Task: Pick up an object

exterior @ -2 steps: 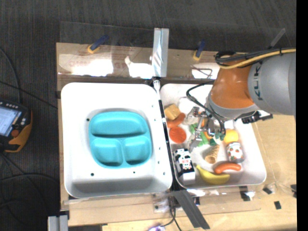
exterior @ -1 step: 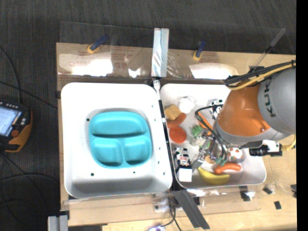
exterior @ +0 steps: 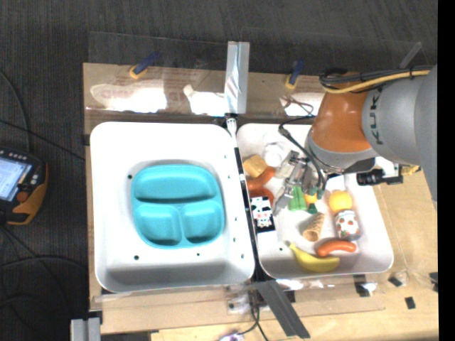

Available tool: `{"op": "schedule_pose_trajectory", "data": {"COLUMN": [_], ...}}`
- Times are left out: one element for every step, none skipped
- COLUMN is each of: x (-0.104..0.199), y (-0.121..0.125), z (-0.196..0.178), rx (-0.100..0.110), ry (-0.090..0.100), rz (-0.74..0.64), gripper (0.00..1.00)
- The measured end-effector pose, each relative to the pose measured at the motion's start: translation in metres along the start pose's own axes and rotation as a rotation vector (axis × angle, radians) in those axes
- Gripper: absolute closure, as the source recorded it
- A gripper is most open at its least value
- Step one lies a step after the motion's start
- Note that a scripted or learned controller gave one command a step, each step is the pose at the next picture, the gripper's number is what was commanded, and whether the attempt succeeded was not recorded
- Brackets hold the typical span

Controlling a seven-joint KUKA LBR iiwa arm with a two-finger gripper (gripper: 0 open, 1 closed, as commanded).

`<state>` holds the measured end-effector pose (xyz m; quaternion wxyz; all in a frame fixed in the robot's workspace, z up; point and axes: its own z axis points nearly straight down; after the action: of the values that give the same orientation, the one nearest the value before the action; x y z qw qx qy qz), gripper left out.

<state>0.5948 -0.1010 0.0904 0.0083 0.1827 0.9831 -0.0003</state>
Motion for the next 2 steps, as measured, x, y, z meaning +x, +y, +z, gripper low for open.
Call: {"op": "schedule_pose_trajectory", "data": {"x": [-0.04,-0.031], "y": [-0.088,-0.052], "z": [0.001,0.001], "rx": [0.001,0.001], "ry": [0.005,0.003], "rz": [-0.047,-0.022], "gripper": [0.0,0.0]}}
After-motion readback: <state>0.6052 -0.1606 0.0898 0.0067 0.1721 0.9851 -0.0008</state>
